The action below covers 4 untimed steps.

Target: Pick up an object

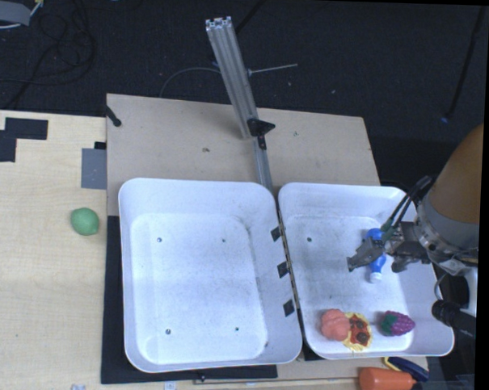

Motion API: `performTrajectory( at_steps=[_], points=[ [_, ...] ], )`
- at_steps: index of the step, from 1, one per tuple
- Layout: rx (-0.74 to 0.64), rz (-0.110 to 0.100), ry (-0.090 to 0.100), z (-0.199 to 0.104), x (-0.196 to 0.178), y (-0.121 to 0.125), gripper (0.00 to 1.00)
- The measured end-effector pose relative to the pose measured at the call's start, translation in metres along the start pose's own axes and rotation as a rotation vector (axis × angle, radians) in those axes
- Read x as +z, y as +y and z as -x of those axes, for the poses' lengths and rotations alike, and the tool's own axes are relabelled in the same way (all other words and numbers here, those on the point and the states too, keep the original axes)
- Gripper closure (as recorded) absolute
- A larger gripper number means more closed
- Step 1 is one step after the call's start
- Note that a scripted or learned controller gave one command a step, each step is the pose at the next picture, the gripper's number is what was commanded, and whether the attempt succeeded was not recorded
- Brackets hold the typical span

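Across the middle of the frame lies the worktop (182,139), a pale board carrying two shallow white bins side by side, joined by dark clips along their shared edge. Left bin (147,202), centre-left of frame: bare white floor. Right bin (325,203), centre-right: all the candidate objects sit here, so the pick has to happen on this side.

Arm (459,187) enters from the right edge, orange band at the frame's margin, wrist angled down over the right bin's upper right part. End effector (377,258) hangs low above the bin floor, dark fingers splayed; whether they are apart or together cannot be told at this resolution, and nothing is clearly seen between them. A small blue-and-white object (376,273) sits directly under or against the fingers — contact cannot be judged. Likely the target, given the wrist is centred on it.

Along the right bin's lower edge, well apart from the end effector: an orange-red lumpy toy (333,324), touching a yellow-and-red piece (357,332), and a purple grape-like toy (397,323) just to the right.

Outside the bins: orange object (384,380) at lower right of the frame; green ball (85,221) at far left.
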<state>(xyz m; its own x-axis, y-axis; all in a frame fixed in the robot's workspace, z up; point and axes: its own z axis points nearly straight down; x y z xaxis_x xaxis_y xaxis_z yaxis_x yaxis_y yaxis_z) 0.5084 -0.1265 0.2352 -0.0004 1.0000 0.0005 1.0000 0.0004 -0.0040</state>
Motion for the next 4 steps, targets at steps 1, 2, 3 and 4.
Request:
performTrajectory(
  at_steps=[1, 2, 3, 4],
  points=[
    [0.0, -0.001, 0.0, -0.01, 0.055, -0.001, 0.0],
    [0.0, 0.0, 0.0, -0.008, 0.098, 0.001, 0.0],
    [0.002, 0.003, -0.001, -0.007, 0.086, 0.002, 1.0],
    [0.001, 0.007, -0.001, -0.007, 0.045, 0.002, 1.0]
  ],
)
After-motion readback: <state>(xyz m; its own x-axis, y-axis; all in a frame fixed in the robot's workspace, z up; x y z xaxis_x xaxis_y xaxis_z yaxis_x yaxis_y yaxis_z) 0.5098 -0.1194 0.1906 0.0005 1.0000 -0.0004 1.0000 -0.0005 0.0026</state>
